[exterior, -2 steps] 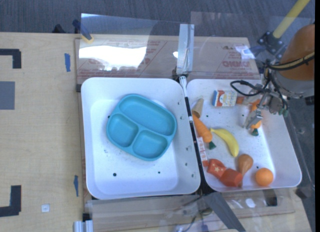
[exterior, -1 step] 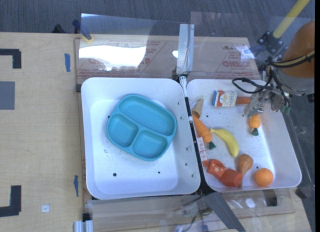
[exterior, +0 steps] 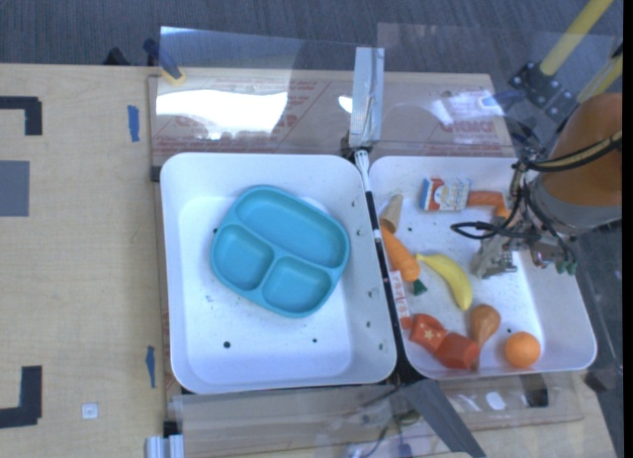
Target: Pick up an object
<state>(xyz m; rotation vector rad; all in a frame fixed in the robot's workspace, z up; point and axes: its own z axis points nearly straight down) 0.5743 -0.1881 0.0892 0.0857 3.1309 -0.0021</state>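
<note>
Overhead view of your counter (exterior: 69, 248) with two white bins side by side. The left bin (exterior: 188, 347) carries a blue divided tray (exterior: 281, 249). The right bin (exterior: 564, 332) carries the toy food — a banana (exterior: 450, 276), a carrot (exterior: 400, 255), a pear (exterior: 484, 321), an orange (exterior: 521, 349), a red piece (exterior: 443, 341) and a small carton (exterior: 443, 194). Your pincer (exterior: 495, 262) hangs just right of the banana; whether it is wide or narrow you cannot tell.
</note>
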